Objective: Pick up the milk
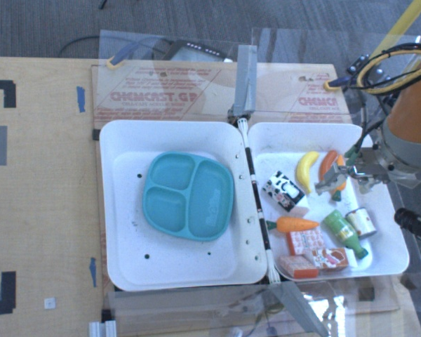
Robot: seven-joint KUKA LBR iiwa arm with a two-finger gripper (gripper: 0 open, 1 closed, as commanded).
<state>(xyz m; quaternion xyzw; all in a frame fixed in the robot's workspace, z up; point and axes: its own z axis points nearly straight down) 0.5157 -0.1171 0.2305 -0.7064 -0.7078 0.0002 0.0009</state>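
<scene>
The arm (407,128) is showing as a thick rounded body at the right edge, with a broad orange band sitting above a pale grey wrist section. Black cables are looping over its top, and a yellow hose is running among them up toward the corner. Below the grey wrist a block of bare metal is carrying the end effector (330,184), which is looking silvery grey with darker, slim fingers (324,186) at its tip. A dark rounded part is jutting out lower down at the edge. Any screws or markings are appearing too small to read.
</scene>
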